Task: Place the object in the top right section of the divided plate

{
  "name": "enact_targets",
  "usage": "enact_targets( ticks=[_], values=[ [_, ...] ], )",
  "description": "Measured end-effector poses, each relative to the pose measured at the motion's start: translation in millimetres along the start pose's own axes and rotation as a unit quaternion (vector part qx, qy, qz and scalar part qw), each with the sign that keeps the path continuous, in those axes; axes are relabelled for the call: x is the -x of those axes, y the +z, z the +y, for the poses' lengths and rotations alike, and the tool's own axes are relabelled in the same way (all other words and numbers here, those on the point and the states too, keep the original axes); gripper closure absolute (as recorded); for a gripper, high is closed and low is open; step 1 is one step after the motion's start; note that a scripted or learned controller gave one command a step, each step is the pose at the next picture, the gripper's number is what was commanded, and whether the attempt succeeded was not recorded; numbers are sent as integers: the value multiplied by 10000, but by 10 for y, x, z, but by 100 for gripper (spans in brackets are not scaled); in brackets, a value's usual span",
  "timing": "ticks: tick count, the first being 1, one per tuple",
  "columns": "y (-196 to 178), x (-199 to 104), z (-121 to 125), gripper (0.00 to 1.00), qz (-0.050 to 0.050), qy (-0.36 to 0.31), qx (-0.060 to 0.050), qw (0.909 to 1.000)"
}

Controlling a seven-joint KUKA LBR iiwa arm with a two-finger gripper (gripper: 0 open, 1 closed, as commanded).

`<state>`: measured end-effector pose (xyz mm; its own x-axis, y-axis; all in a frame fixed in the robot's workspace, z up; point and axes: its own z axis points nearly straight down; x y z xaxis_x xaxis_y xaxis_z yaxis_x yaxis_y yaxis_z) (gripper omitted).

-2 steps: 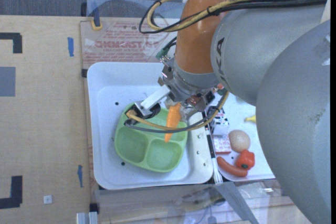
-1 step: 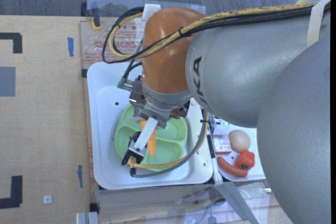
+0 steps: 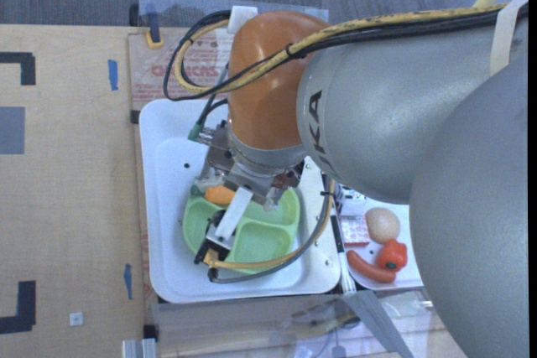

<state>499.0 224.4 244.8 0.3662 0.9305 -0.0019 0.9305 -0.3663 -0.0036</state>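
The end effector [image 3: 241, 183] hangs low over the green plate [image 3: 270, 244] in the left bin [image 3: 161, 205], tucked under the big orange wrist. The wrist hides its tip, so I cannot tell if it is open or closed, or if it has hold of anything. A small orange thing [image 3: 220, 195] sits right beside it, at the plate's top left edge as the camera sees it. I think this is the thing to place. I cannot tell if it rests on the plate or is held just above it.

To do this step well, the arm should carry the orange thing across to the top right part of the plate, over the little wall between the parts. It should go slow and stay low, so the thing does not roll or bounce. It should let go only when the thing is well inside that part, then lift straight up so it does not bump the plate
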Motion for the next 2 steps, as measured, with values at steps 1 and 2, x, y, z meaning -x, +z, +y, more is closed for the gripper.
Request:
enact_targets(
  ticks=[1,2],
  values=[
    [272,-14,207,0,-3,526,-8,9986],
    [177,-13,214,100,0,537,-7,9986]
  ],
)
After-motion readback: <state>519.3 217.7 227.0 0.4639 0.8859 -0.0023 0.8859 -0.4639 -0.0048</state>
